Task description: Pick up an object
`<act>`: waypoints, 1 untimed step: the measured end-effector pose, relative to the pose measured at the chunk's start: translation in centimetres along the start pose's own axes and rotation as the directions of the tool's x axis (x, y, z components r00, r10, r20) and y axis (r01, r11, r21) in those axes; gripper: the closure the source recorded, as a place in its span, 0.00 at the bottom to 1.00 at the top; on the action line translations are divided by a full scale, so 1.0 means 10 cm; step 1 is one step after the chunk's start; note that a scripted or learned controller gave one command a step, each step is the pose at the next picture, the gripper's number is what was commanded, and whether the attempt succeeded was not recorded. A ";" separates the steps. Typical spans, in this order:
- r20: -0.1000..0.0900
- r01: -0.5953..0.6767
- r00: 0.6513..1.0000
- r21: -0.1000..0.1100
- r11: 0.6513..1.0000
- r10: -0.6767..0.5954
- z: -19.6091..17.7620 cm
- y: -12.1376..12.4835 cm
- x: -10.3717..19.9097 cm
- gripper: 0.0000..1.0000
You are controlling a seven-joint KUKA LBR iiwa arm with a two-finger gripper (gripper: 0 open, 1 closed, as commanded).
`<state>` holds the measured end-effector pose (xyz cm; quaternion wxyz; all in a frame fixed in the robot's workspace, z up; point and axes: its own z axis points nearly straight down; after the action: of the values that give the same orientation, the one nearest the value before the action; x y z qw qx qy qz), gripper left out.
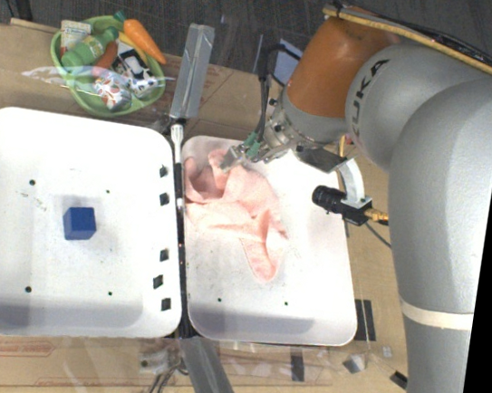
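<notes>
In the left bin (7, 201), nearest the viewer's side, a small blue cube (80, 222) is seen lying alone, well apart from the arm. In the right bin (320, 312), a crumpled pink cloth (240, 208) is spread across the upper half. At its far corner the hand (245, 152) is lowered onto the cloth's edge; whether it is open or closed cannot be told. Beyond, on the surface, a green bowl (104, 104) of toy food is set. Nothing is seen lifted, so the pick is judged not yet done.
</notes>
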<state>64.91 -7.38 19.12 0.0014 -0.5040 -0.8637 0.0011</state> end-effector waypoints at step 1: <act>0.001 0.003 1.000 0.000 1.000 -0.003 -0.11 0.00 -0.01 1.00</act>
<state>64.97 -7.41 20.20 0.0011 -0.5027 -0.8645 0.0015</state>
